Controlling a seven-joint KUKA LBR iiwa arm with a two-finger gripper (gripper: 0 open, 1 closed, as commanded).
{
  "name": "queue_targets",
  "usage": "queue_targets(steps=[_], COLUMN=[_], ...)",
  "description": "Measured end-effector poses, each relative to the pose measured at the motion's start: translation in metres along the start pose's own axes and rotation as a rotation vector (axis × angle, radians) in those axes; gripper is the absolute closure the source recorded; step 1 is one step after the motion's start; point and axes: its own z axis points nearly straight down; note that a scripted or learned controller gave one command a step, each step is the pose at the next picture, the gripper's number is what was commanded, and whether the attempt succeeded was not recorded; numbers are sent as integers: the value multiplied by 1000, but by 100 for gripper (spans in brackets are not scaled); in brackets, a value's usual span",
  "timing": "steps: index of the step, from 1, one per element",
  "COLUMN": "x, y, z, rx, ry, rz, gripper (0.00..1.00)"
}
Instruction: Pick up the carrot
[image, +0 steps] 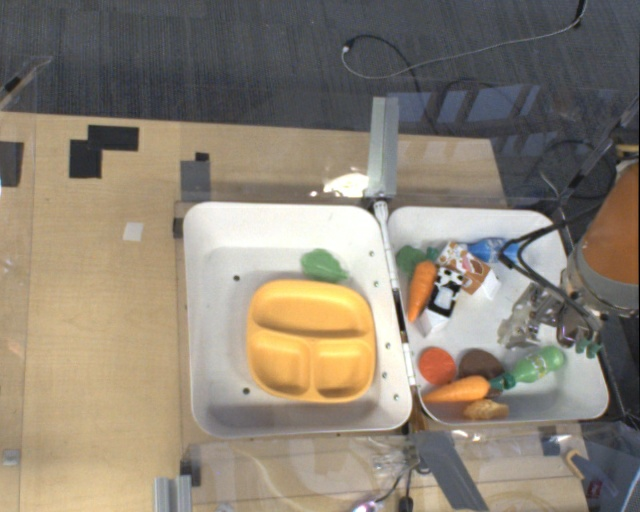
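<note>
Two carrots lie in the right bin (560, 232). One carrot (421, 289) points along the bin's left wall, its green top (408, 258) toward the back. The other carrot (459, 391) lies across the front left corner, with its green top (499, 381) pointing right. My gripper (528, 324) hangs over the right half of this bin, to the right of both carrots and apart from them. I see nothing held in it.
The right bin also holds a red tomato (436, 364), a brown item (481, 361), a green bottle (541, 363), a cow-patterned carton (456, 279) and a blue packet (489, 247). In the left bin (215, 300) sit a yellow divided tray (310, 338) and a green item (322, 264).
</note>
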Motion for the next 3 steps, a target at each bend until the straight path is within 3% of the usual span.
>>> queue_targets(steps=[1, 2, 3], x=[-14, -6, -24], y=[-38, -17, -65], z=[-110, 40, -65], rx=[1, 0, 2], ry=[-4, 1, -5], rz=[-180, -245, -314], gripper=[100, 100, 100])
